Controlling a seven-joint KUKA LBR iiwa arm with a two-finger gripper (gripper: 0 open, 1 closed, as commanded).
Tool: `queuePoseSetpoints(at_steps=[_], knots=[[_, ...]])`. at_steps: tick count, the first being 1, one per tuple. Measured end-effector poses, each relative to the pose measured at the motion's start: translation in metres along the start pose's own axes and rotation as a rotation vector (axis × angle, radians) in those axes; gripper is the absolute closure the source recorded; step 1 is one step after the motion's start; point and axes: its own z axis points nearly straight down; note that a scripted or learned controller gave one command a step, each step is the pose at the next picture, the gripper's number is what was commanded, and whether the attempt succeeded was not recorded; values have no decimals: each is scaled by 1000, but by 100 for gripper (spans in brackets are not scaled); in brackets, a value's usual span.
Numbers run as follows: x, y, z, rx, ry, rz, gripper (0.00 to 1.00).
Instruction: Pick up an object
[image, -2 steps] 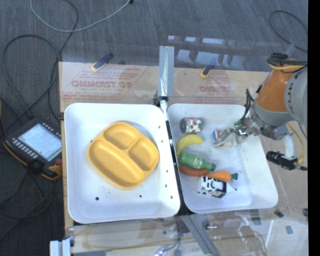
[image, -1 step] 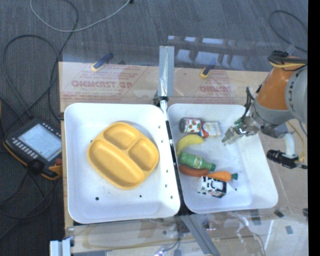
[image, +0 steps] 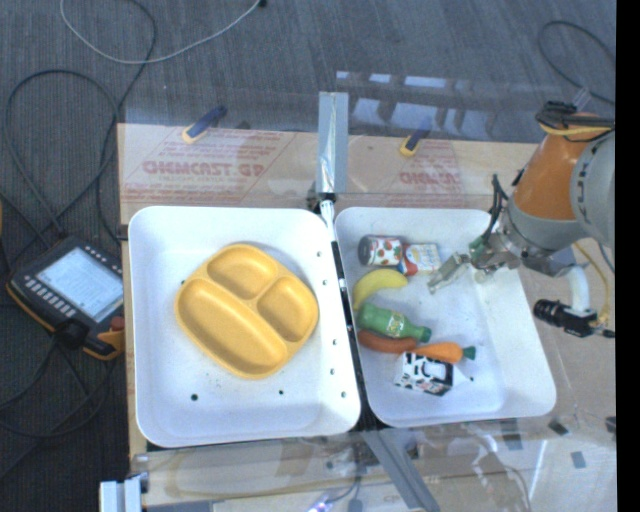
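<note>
We see the arm (image: 560, 190) reaching in from the right over the right bin (image: 520, 385). The hand (image: 455, 270) hangs above that bin's far part, its two thin fingers (image: 445, 275) spread a little, with nothing between them. The objects lie along the bin's left side: a can (image: 381, 250) on its side and a small packet (image: 422, 258) at the far end, a banana (image: 378, 285) just near of them, then a green bottle (image: 392, 322), a carrot (image: 438, 352) and a black-and-white carton (image: 425, 373). The hand is just right of the packet; contact unclear. The left bin (image: 160, 400) holds a yellow divided plate (image: 247, 309). A tablet (image: 65, 290) lies left of the surface
</note>
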Motion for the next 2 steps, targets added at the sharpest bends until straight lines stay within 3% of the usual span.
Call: queuePoseSetpoints(at_steps=[1, 2], knots=[[72, 66, 22, 32, -8, -4, 0], [72, 69, 14, 25, -12, 0, 100]])
